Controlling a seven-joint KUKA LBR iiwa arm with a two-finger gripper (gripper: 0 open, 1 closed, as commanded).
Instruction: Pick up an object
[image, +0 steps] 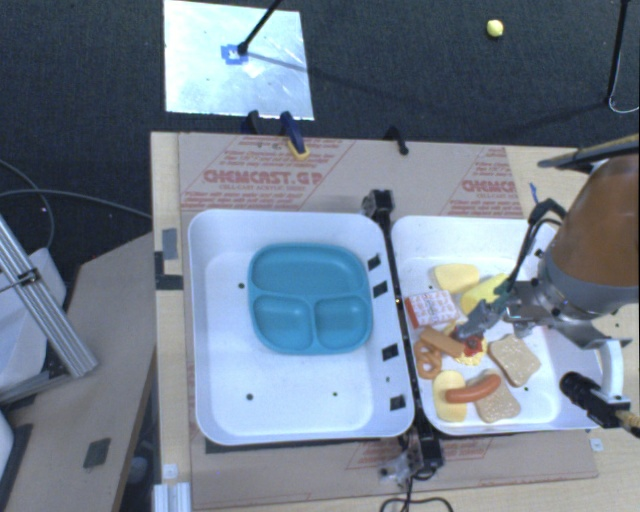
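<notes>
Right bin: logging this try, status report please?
Tool low over the food pile, grip unclear. Pretzel beside it. Bread slice and sausage crowd close.

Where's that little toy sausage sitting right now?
The sausage lies near the front of the right bin, between a yellow piece and two bread slices, just below the gripper.

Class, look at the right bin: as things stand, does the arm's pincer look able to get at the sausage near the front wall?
Probably yes. The sausage lies on top of the pile with its upper side bare, and the pincer hangs just behind it over the same bin. Bread slices crowd close beside it, so a clean grip is uncertain.
</notes>
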